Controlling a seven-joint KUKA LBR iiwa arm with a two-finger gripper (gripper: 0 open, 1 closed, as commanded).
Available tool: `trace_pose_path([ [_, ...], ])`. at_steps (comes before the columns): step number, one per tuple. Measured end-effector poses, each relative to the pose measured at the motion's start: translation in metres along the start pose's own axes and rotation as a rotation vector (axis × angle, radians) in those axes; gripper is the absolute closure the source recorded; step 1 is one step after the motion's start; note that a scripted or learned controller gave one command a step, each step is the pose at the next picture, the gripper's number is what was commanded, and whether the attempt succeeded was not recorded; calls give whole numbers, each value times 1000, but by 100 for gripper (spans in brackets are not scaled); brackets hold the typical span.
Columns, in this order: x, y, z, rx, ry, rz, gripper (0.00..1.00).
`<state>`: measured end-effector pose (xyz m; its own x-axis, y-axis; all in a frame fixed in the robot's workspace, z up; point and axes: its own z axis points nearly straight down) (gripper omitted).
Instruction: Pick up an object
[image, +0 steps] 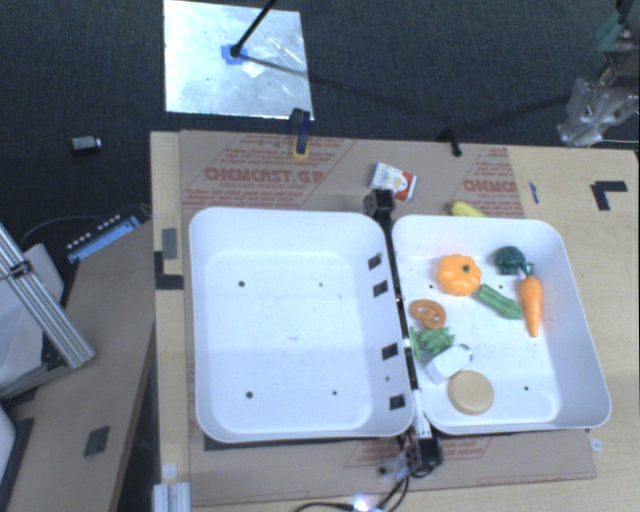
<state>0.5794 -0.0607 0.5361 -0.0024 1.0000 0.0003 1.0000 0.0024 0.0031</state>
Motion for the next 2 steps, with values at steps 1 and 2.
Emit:
trace_pose_path([
  [1,-26,-50,0,1,0,3,100],
  [2,-45,-95,4,1,0,3,100],
])
